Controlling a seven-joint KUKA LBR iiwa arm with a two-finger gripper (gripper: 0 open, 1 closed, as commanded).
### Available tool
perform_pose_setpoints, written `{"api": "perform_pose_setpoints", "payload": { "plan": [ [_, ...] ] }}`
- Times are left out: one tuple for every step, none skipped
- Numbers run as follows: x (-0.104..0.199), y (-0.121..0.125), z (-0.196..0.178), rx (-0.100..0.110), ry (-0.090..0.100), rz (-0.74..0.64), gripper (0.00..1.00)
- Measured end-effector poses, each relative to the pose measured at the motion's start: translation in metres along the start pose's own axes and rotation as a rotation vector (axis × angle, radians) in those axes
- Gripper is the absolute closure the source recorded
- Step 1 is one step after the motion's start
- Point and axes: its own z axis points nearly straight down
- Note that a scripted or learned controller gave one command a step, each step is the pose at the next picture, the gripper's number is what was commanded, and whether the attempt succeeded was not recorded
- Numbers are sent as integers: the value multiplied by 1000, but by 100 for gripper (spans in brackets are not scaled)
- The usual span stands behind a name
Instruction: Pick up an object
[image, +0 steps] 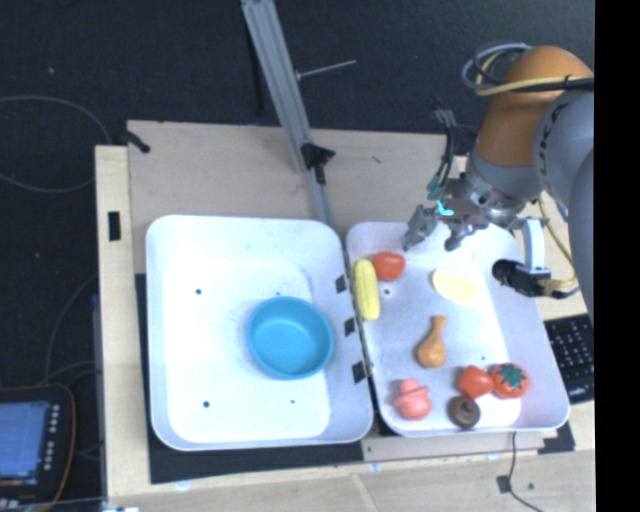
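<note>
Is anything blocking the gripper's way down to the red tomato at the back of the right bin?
Nothing visible does. The gripper hangs open over the right bin's far end, and the red tomato lies just to its left in the view, with the yellow corn cob beside it.

The arm (530, 110) is cut off by the right edge of the picture, so its upper part is not visible. Below the gripper (437, 237), to the right, a black keyboard (572, 358) is also cut by that edge. Far to the lower left of the gripper, a small blue screen (28, 440) is cut by the left edge, and its content is too blurred to read.
</note>
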Motion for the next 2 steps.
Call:
{"api": "perform_pose_setpoints", "payload": {
  "plan": [
    [0, 2, -4, -7, -1, -1, 0],
    [-2, -1, 39, 0, -4, 4, 0]
  ]
}}
